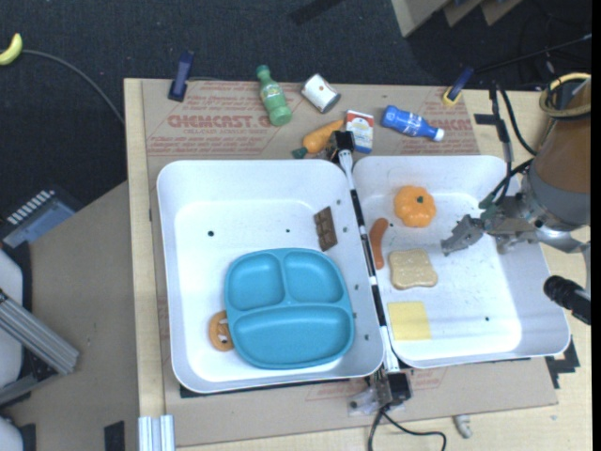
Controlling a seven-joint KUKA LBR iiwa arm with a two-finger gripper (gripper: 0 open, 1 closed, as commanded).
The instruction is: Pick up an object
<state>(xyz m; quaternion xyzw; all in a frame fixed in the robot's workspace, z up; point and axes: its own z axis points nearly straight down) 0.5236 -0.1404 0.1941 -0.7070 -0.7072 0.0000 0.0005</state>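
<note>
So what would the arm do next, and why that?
Probably ease left and down toward the bread slice. The gripper hangs above the right bin with nothing between its fingers, and the bread lies nearest, apart from the orange pumpkin.

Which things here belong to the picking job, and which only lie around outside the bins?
For the job:
claw
orange fruit
toast slice
sausage
yellow square

Lying about, behind the bins:
green bottle
blue bottle
small carton
white can
</note>
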